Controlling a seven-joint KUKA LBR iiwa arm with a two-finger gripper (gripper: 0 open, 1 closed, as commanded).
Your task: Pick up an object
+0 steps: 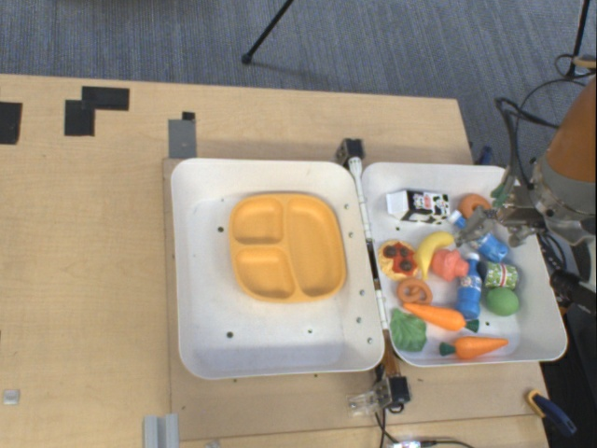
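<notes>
Closest to the camera, a small clear clip [370,401] and some wires [396,418] lie on the wooden bench [84,278], just below the spot where the two bins meet.

The right bin [550,329] is full of toy food. At its near edge lies a small carrot [476,347]. A bigger carrot [435,316] lies a little further in, touching a green leafy toy [408,330]. Beside them sits a green ball [502,301]. Behind the ball stands a little can [501,275] with a red and green label, and a blue bottle [469,296] lies next to it. A round tomato slice [414,291] sits above the big carrot. Near the middle of the bin are a pizza slice [399,259], a yellow banana [433,248] and a pink toy [450,266], all close together.

The gripper [482,222] hangs over the far right part of this bin, just above a blue toy [492,249]. Its fingers are spread apart and nothing sits between them. An orange ball [474,203] lies just behind the fingers. A black and white milk carton [419,204] lies on its side near the far wall. The arm [571,161] comes in from the right, with an orange band above its grey wrist.

The left bin [201,334] holds one thing, a yellow plate [284,247] with three parts. It sits near the middle.

Further back, black marks [91,108] lie on the bench. Beyond the bench is blue-grey carpet [187,17], and a black pole [280,17] slants across it.
</notes>
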